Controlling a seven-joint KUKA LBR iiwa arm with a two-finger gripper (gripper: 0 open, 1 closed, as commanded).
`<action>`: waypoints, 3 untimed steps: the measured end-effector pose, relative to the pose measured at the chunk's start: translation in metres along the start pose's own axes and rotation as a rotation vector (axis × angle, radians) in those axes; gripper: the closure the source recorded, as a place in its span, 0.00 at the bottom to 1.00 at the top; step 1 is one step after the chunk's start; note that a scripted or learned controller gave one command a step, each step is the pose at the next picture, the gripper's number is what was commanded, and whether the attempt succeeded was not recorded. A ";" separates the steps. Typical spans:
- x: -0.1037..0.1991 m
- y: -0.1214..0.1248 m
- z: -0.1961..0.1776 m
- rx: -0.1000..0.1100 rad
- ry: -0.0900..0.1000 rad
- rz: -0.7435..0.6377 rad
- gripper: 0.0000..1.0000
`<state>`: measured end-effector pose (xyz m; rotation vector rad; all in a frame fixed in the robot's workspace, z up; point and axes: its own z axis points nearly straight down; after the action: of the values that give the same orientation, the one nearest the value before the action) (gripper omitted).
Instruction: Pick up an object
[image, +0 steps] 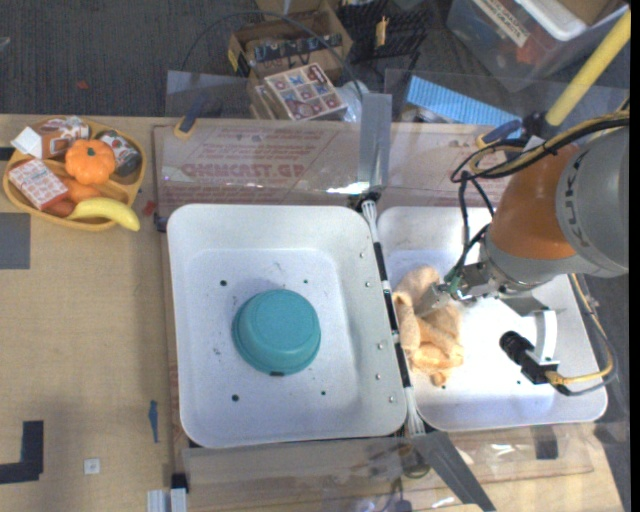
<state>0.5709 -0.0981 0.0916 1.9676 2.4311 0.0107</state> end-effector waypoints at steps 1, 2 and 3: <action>0.000 0.001 -0.011 -0.004 0.003 0.002 1.00; 0.000 0.001 -0.011 -0.004 0.002 0.002 0.00; -0.006 -0.068 0.001 0.004 0.004 -0.114 0.00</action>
<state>0.5052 -0.1180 0.0899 1.8296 2.5432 0.0095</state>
